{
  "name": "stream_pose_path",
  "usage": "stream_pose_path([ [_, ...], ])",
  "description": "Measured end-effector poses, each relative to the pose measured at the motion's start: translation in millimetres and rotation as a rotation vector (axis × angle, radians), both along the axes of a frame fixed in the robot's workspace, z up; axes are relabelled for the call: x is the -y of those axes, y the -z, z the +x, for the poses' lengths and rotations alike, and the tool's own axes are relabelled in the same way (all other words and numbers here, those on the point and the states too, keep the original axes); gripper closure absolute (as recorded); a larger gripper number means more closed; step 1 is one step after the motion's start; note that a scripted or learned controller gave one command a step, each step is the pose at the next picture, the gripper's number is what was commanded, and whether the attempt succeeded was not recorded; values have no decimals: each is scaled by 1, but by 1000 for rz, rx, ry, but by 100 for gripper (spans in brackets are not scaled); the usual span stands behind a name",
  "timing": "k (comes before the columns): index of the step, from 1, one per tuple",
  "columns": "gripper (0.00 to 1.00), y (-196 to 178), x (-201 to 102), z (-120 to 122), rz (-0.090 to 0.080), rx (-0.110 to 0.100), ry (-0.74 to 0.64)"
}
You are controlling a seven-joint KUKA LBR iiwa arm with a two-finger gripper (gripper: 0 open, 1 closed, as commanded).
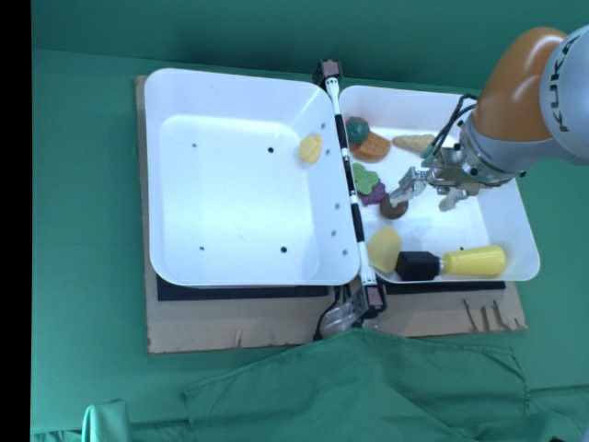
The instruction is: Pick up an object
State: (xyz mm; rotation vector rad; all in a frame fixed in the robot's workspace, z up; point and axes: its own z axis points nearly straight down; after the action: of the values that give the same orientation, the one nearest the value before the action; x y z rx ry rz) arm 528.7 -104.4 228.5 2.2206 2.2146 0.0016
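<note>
My gripper [427,194] hangs over the middle of the right bin [515,219], open, with nothing between its fingers. One fingertip [403,192] is just above a small brown round piece [394,211]. To the left of that lies a green and purple bunch [369,181]. Farther back are an orange piece with a green top [365,142] and a tan flat piece [414,142]. At the front of the bin lie a pale yellow piece [384,249] and a yellow tool with a black head [453,263].
The left bin [184,99] holds one small yellow object [311,148] near its right wall. A black and white divider [346,168] runs between the bins. Green cloth [368,385] lies bunched in front of the bench.
</note>
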Motion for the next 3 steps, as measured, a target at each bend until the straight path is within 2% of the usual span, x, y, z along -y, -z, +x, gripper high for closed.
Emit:
stream_pose_path([
  [1,0,34,-8,64,1,1,-2],
  [2,0,41,-5,44,1,21,1],
  [3,0,41,-6,26,-2,22,1],
])
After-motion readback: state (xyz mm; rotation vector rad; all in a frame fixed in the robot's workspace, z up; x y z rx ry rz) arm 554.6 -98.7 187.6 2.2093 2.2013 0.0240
